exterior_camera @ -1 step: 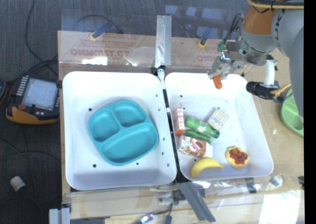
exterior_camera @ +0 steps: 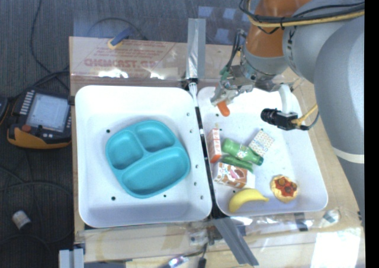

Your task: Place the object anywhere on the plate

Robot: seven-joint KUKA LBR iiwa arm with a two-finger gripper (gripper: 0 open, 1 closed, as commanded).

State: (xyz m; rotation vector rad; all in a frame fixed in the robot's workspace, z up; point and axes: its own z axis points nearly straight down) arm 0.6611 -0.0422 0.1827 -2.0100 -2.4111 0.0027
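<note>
Left bin [exterior_camera: 89,142]: teal three-compartment plate [exterior_camera: 148,157] lies in middle, nothing on it. Right bin [exterior_camera: 308,166]: end effector [exterior_camera: 225,100] hangs over far left corner, small orange object [exterior_camera: 223,107] right at fingertips; cannot tell whether it is gripped or how far fingers are spread. Nearer in the same bin: orange carton [exterior_camera: 215,144], green bottle [exterior_camera: 241,152], snack packet [exterior_camera: 231,175], checkered sachet [exterior_camera: 261,141], banana [exterior_camera: 246,199], pizza slice [exterior_camera: 284,187].
</note>
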